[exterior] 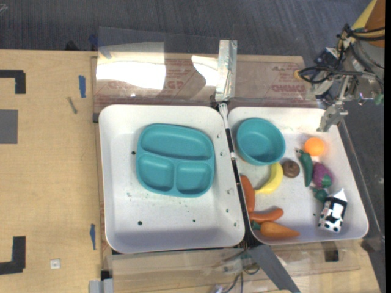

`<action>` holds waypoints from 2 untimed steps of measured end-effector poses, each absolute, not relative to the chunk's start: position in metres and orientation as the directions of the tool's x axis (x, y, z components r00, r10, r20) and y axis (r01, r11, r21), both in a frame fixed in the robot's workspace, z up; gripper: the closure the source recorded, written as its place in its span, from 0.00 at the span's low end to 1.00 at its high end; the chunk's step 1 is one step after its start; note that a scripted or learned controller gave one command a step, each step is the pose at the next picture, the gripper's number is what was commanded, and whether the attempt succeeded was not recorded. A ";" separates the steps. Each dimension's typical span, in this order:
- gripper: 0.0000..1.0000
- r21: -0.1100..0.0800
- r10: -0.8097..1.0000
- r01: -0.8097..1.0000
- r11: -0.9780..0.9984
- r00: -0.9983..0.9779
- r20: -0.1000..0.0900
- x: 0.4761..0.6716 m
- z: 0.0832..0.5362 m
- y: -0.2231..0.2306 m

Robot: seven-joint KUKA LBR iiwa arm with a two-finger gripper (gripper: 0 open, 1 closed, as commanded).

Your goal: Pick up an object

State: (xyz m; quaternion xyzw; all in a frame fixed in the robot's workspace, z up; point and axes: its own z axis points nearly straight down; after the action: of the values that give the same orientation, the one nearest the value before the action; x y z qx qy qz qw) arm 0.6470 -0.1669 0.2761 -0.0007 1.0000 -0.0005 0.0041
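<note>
worktop (43,182): tan board carrying two shallow white bins side by side.
left bin (116,182): holds a teal divided tray (175,159).
right bin (351,224): holds a teal bowl (260,140), a banana (272,179) just below it, carrots (269,215) along the left wall, an orange ball (314,146), a purple eggplant (319,174) and a black-and-white cow toy (333,212).
gripper (333,116): above the right bin's far right corner, apart from every object; whether the jaws are open or closed, cannot tell.
</note>
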 end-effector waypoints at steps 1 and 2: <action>0.00 0.005 -0.176 -0.176 0.984 -0.984 0.005 0.641 0.143 -0.154; 0.00 -0.004 -0.209 -0.209 0.978 -0.978 -0.009 0.602 0.088 -0.199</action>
State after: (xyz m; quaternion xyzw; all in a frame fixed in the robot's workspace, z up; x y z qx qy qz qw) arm 0.6019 -0.1988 0.0883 -0.1049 0.9945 -0.0015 0.0048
